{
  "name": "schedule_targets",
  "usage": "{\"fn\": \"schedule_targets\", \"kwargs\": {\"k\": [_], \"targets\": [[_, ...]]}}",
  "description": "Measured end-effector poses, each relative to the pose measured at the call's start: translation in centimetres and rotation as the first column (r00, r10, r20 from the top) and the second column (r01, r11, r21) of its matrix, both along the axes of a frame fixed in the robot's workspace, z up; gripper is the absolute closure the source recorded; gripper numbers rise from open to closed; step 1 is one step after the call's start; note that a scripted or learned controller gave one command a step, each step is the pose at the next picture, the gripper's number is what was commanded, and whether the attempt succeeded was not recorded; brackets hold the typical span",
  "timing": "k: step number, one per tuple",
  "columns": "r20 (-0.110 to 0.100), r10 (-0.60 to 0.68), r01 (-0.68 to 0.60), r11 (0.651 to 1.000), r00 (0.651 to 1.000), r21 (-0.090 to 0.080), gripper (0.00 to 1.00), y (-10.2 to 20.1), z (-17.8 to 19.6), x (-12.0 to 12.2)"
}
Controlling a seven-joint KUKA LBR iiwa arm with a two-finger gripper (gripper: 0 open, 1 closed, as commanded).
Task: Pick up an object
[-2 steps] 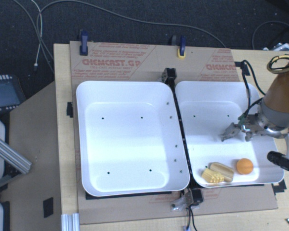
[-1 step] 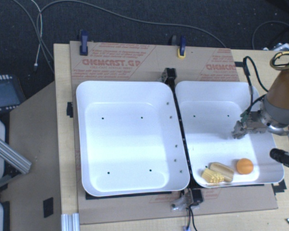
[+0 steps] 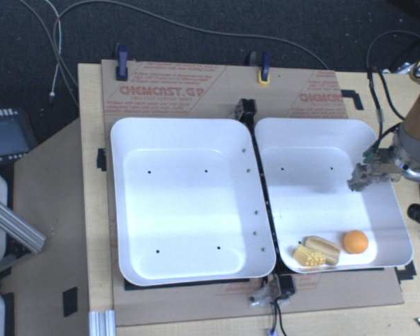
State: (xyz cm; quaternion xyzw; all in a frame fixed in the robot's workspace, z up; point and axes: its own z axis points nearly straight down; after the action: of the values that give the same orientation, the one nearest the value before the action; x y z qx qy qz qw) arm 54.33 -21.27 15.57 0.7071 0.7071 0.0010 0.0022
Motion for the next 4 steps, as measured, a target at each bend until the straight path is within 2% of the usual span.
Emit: {"fn": "schedule_targets", "kwargs": {"k": [1,2,3,4], "targets": [[0.000,0.001,-0.001,1.000,1.000,0.000,1.00,0.5,4.8,-0.6],[-0.002,0.000,0.000,1.000,1.000,0.001,1.00,0.5,7.0,-0.5],[-0.003,0.005,-0.005,1.000,1.000,0.003,1.00,5.7,6.6,0.7],[-0.003,0.005,-0.005,1.000,1.000,0.003,1.00,11.1,7.7,0.8]]}}
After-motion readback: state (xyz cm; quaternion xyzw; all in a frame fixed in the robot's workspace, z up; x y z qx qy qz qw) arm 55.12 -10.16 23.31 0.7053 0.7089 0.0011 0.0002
